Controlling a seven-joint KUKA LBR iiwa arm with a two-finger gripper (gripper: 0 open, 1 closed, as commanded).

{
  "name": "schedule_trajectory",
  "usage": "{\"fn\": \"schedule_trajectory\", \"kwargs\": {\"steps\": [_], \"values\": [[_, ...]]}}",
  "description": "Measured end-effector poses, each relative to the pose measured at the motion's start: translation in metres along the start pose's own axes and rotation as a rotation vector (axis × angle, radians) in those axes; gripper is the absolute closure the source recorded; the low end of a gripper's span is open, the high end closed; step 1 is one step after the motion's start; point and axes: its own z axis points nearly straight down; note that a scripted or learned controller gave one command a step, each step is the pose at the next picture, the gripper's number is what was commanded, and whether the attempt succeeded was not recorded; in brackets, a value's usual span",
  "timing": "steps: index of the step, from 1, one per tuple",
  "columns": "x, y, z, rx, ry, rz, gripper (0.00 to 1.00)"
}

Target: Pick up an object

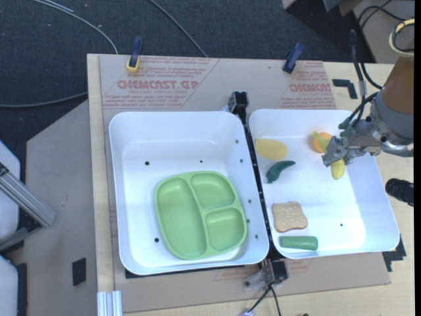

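- gripper (340,151) low over right bin (368,239), far right corner; finger state: cannot tell
- small yellow piece (338,170) just below it, orange piece (320,141) beside
- risk: crowded toys, the grasp could nudge one aside or close on nothing

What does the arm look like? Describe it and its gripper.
The arm has a tan-orange band above a grey wrist ring. Dark cables run along it from above. The gripper is a grey metal block with darker parts, over the right bin.
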Motion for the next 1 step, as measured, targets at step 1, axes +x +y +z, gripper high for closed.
{"fn": "schedule_trajectory", "kwargs": {"steps": [1], "values": [[0.0466, 0.0085, -0.0017, -0.002, -0.001, 0.001, 1.00]]}}
